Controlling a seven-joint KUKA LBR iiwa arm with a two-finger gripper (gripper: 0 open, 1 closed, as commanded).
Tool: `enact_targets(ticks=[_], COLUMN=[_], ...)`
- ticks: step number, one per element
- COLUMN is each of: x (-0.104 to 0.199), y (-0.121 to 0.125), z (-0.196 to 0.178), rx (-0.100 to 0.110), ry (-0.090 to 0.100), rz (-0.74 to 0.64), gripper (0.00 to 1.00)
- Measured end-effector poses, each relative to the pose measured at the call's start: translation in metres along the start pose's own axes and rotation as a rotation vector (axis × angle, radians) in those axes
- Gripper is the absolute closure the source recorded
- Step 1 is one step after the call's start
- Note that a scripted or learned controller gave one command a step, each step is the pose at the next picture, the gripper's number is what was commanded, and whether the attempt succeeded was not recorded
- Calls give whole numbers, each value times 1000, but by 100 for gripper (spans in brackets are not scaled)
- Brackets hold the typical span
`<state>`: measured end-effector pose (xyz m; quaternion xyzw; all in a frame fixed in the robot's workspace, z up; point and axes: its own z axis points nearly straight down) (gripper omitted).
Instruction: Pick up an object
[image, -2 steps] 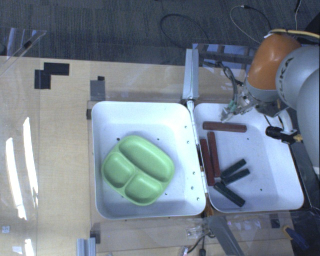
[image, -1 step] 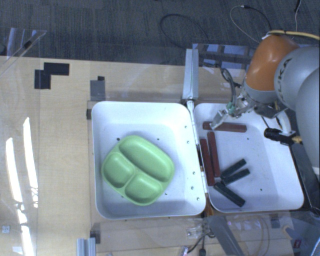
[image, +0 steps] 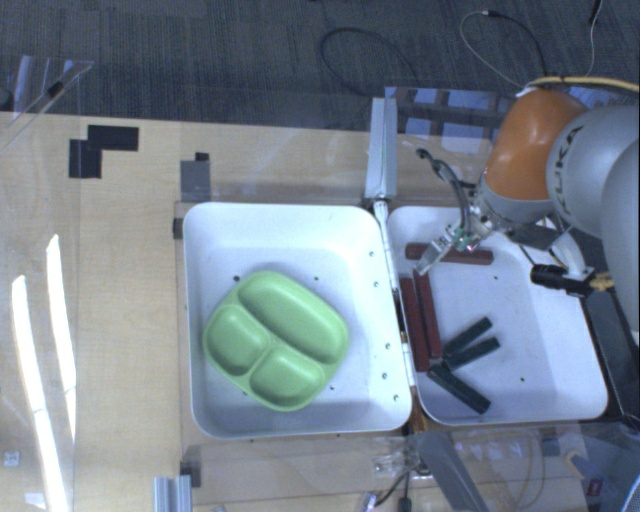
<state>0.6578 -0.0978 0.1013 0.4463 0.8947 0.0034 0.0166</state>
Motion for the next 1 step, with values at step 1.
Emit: enact_targets(ticks=[1], x=[-25], y=[1], z=[4], rx=[14], ry=[32], rz=[341], gripper=[0])
